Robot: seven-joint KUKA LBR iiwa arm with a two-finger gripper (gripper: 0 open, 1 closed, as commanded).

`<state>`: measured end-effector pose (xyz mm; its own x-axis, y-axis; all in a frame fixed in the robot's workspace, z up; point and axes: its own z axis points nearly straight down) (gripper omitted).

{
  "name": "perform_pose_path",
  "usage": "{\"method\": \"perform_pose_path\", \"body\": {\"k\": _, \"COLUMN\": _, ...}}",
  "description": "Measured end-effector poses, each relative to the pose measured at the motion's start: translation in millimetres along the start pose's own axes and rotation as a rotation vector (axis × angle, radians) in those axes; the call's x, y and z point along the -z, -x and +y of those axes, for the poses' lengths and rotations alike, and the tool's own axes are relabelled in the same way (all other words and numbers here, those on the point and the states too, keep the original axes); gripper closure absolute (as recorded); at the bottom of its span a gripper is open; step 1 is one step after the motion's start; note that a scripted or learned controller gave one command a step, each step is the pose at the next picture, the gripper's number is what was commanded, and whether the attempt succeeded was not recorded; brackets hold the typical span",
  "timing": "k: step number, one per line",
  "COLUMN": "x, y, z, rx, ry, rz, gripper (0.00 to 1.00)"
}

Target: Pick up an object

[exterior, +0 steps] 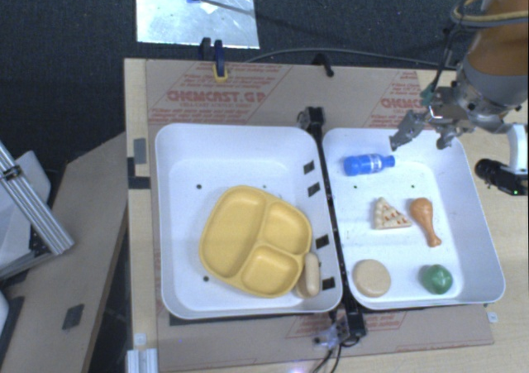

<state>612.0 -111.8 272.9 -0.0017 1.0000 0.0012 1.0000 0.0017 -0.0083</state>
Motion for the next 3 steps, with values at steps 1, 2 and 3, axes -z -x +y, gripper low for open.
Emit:
{"method": "perform_pose_path", "body": {"k": 1, "x": 5.5, "y": -0.2, "z": 1.8, "rx": 0.002, "ry": 0.010, "rz": -0.001, "gripper": 0.00}}
{"method": "perform_pose_path", "body": {"k": 2, "x": -47.5, "y": -6.2, "z": 0.3, "rx": 0.001, "ry": 0.006, "rz": -0.001, "gripper": 0.00}}
{"method": "perform_pose_path", "body": {"k": 3, "x": -98.4, "y": -15.7, "z": -4.1, "rx": 0.000, "ry": 0.005, "rz": 0.000, "gripper": 0.00}}
